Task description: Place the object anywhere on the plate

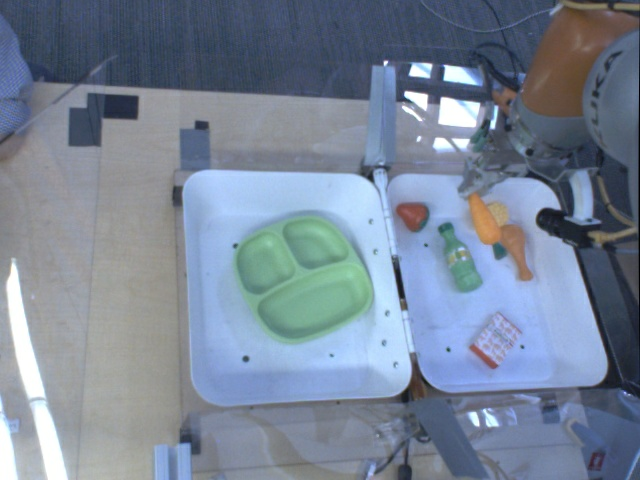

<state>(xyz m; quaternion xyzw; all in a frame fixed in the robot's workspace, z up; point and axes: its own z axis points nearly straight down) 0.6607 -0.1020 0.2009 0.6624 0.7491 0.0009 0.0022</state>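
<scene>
A green plate [303, 278] with three compartments lies in the left bin [210, 368]. The right bin [560, 358] holds a red strawberry [412, 215], a green bottle [460, 259], an orange carrot [484, 220], a small yellow piece [498, 211], a chicken drumstick [517, 249] and a red and white packet [496, 339]. My gripper [487, 171] hangs at the far edge of the right bin, just above the carrot's top end. I see nothing between its fingers.
A metal divider [380, 118] and a clear panel stand behind the bins. The arm's grey body with its orange band [565, 58] fills the top right corner. Black cables run along the right bin's right side.
</scene>
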